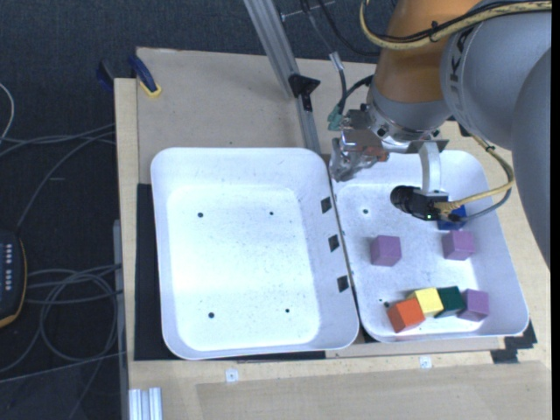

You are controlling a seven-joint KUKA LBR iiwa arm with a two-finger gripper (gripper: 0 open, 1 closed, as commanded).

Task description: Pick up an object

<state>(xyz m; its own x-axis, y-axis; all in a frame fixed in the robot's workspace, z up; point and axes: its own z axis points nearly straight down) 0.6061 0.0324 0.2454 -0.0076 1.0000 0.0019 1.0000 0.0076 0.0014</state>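
Left bin (175, 234): bare floor, lots of room to move. Plywood bench (219, 94) on dark carpet, cables off the left edge. Right bin (499, 226): two purple cubes (385, 250) mid-floor; orange cube (405, 314), yellow cube (429, 301), green cube (451, 299) and another purple crowd the near rim. Gripper (350, 160) hangs over the far-left corner; can't tell how it's set.

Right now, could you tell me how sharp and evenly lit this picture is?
Camera view: even, soft light, no strong glare on the left bin; blocks sharp with faint shadows; the gripper looks slightly blurred; the arm looms large at the frame's edge.
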